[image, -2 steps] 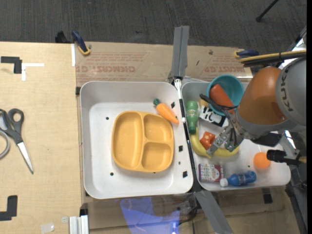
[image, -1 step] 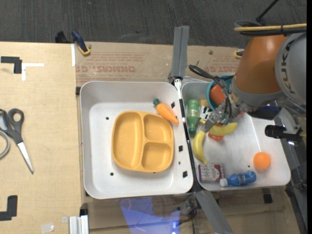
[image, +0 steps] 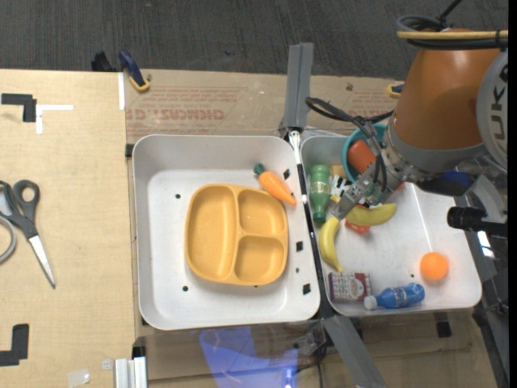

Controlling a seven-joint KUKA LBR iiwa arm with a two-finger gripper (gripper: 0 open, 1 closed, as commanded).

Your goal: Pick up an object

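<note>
the gripper sits low in the right bin, its fingers spread apart and grasping nothing, tips just above a yellow banana and beside a green bottle. this looks like the reach step, before any grasp. the next move likely calls for a short descent, then a clench on the banana or whatever lies under the tips. a second banana, an orange ball, a blue bottle and a small pouch lie apart. the arm covers the bin's back corner, and a red thing under the fingers is hard to make out.
</note>
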